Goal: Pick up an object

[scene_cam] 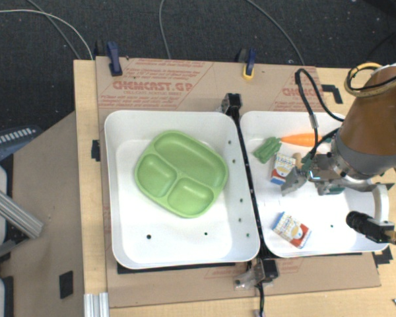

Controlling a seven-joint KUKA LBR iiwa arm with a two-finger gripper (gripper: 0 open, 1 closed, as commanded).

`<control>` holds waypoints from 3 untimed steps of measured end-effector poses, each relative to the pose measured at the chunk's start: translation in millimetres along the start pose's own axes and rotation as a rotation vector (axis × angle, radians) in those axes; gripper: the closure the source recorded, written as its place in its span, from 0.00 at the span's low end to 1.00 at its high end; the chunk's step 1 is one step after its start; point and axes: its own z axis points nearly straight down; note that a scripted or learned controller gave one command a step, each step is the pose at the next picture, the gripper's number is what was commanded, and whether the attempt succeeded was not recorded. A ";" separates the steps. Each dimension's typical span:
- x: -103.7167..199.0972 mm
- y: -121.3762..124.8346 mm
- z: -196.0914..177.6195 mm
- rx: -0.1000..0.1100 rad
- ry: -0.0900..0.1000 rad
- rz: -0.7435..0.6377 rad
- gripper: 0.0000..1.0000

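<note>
Arm: closest to your camera, grey with an orange band, coming in from the right and covering the right part of the right bin.
Claw: you see it low over the right bin, its dark fingers pointing left. How far they are parted you cannot tell; nothing shows between them.
Small carton: white with blue and red print, standing in the upper middle of the right bin, just beside the claw tip and possibly touching it.
Second carton: same print, lying flat and tilted in the lower middle of the right bin, apart from the claw.
Green block: flat, lying at a slant near the bin's left wall, just up and left of the small carton.
Carrot: orange, lying across the top of the right bin, its right end hidden behind the arm.
In your way: the block, carrot and small carton crowd together by the claw.
Left bin: holds a green divided plate with three sections, lying near the middle.
Cable: black, looping from the arm over the right bin's top rim.
</note>
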 end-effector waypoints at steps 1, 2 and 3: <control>0.1 0.3 -10.5 -0.001 0.000 0.000 1.00; 12.2 65.7 -44.9 -0.005 -0.001 -0.003 1.00; 14.9 131.4 -65.4 -0.003 -0.001 -0.001 1.00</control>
